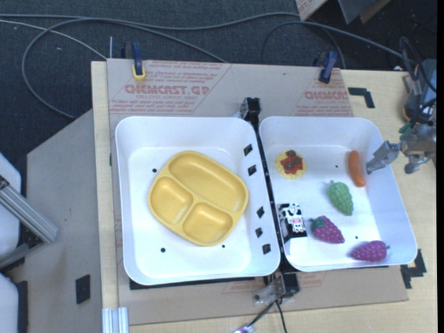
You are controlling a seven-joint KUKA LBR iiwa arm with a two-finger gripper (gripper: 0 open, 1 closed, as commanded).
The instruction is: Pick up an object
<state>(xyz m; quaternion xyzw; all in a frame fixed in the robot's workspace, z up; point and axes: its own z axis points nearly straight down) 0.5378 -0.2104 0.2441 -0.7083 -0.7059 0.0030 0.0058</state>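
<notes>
**Gripper at the right bin's edge, toys lying loose inside**

Bench of pale wood (111,186) carries two shallow white plastic bins side by side, the left bin (132,186) and the right bin (388,207), their inner walls touching along a black divider strip. A sheet of brown cardboard printed in red (180,85) lies under the far edges of both, held by two blue clamps.

A yellow three-compartment plastic tray (198,196) fills the middle of the left bin, turned at a slant to the bin's walls.

The grey arm comes in over the bench's right edge, and its two-finger gripper (383,157) hangs above the right bin's right wall, toward the far corner, reaching leftward. Whether the gripper is open or closed cannot be made out; nothing shows between its tips.

Toys lie in the right bin. A purple bunch of plastic grapes (369,251) sits at the near right corner, long axis running left to right. A second purple bunch (327,229) lies near the near edge, centre-left, slanted. A green bunch of grapes (340,197) rests mid-bin, long axis roughly far to near. An orange sausage-shaped toy (356,168) lies just beside the gripper tips, toward the right wall, its long axis running far to near. A round yellow toy with red topping (291,164) sits toward the far left corner. A small black-and-white toy (294,218) stands against the left wall.
</notes>
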